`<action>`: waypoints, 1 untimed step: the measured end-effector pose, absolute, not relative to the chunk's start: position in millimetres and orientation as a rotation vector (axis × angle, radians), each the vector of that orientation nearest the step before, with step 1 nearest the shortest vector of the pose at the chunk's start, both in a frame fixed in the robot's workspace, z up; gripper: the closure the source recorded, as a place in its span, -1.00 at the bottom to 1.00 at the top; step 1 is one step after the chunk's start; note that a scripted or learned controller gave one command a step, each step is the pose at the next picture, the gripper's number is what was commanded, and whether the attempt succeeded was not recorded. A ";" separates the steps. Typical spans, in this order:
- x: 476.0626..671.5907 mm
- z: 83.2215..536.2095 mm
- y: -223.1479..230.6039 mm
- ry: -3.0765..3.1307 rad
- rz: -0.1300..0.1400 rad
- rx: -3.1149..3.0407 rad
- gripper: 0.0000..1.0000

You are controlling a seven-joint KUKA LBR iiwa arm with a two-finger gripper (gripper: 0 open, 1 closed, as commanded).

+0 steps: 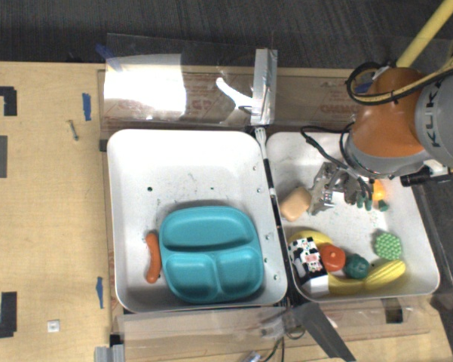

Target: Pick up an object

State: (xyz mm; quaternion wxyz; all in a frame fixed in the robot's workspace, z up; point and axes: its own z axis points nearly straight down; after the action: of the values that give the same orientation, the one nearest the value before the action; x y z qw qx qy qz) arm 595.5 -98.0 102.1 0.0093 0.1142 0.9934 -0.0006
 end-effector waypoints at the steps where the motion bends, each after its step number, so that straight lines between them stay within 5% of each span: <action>1: 661.5 229.4 -105.5 3.092 0.000 0.437 1.00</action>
State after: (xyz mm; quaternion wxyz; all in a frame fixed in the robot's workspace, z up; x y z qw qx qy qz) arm 661.5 -105.5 229.4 0.0092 0.1399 0.9901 0.0002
